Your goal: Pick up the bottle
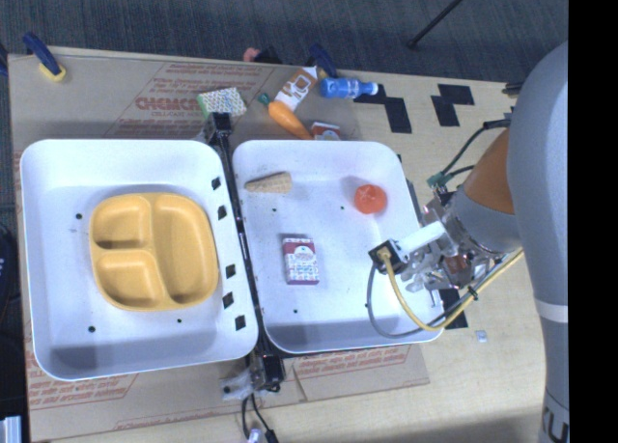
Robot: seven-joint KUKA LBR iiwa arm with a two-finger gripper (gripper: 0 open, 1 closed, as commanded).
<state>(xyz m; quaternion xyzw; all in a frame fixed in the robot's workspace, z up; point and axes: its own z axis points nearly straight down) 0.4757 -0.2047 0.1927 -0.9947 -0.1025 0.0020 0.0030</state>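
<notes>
A small blue bottle (pixel 345 89) lies on its side on the bench behind the right bin (pixel 319 330), outside it. Just left of it lies a white and orange bottle-like container (pixel 296 89). The gripper (pixel 425 275) hangs over the right bin's right rim, low in the view and far from both bottles. A yellow cable loops below it. Nothing shows in its grasp.
Inside the right bin lie a tan cone-shaped piece (pixel 268 181), a red ball (pixel 370 198) and a red and white box (pixel 300 260). The left bin (pixel 48 238) holds a yellow divided plate (pixel 153 248). An orange carrot (pixel 288 120) and a checkered packet (pixel 222 100) lie behind the bins.
</notes>
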